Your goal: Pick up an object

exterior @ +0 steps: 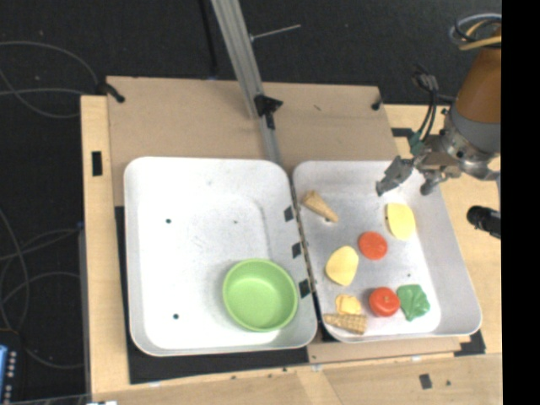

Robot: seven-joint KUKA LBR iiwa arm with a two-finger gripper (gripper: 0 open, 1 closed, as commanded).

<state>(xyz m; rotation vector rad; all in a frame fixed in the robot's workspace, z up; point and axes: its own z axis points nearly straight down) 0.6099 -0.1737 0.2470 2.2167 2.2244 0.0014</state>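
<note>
Camera view: open metal pincer [413, 178] above smooth yellow oval piece [401, 221].

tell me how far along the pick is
Nothing looks picked yet. The gripper is open with nothing between its fingers, over the right bin near its far right edge, above the pale yellow piece. Still left: descend, close on an item and lift it.

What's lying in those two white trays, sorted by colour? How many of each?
Green: 2, the bowl and a small green piece
Red: 2
Yellow: 3
Tan: 2, both cone-shaped
Total: 9
</note>
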